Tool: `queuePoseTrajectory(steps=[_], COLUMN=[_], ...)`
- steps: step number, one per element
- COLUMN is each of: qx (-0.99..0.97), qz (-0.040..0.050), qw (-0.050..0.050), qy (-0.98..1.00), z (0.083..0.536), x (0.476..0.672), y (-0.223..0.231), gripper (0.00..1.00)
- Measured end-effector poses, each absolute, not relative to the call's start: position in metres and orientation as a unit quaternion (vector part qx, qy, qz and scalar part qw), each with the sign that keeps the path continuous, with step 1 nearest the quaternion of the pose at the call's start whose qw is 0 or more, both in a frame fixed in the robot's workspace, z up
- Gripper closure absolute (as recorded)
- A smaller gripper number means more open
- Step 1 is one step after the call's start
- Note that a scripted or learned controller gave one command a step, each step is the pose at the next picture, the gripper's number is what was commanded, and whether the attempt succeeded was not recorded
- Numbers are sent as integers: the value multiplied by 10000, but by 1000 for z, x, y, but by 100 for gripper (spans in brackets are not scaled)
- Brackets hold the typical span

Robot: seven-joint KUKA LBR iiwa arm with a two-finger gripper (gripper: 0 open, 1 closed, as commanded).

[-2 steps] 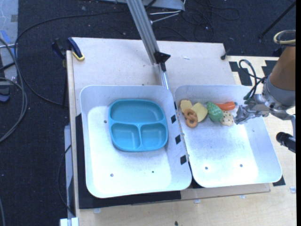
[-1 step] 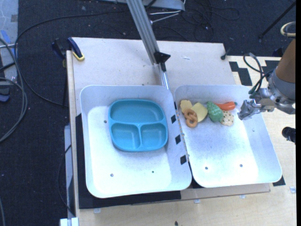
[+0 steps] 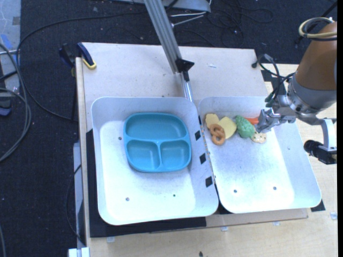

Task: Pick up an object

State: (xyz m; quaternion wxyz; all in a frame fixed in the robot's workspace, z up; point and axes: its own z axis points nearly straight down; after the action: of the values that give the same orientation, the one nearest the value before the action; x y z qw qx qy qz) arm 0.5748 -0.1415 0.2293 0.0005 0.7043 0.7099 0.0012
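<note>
A cluster of toy food lies at the back of the right bin (image 3: 278, 181): a yellow piece (image 3: 225, 125), an orange pretzel-like ring (image 3: 217, 134), a green piece (image 3: 245, 127), a small orange piece (image 3: 252, 121) and a pale round piece (image 3: 259, 138). My gripper (image 3: 265, 125) hangs low at the right end of this cluster, just above the pale piece and beside the green one. Nothing shows between its fingers.
The left bin (image 3: 107, 197) holds a blue divided tray (image 3: 157, 142). A metal pole (image 3: 163, 25) slants down to the seam between the bins. The arm's grey body (image 3: 316, 84) hangs over the right bin's far right edge.
</note>
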Motion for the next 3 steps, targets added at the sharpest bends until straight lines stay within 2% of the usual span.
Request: queuePoseTrajectory(steps=[3], qx=[7039], qz=[15], qw=[1], qy=[7103], z=[229], x=[603], y=[40], gripper=[100])
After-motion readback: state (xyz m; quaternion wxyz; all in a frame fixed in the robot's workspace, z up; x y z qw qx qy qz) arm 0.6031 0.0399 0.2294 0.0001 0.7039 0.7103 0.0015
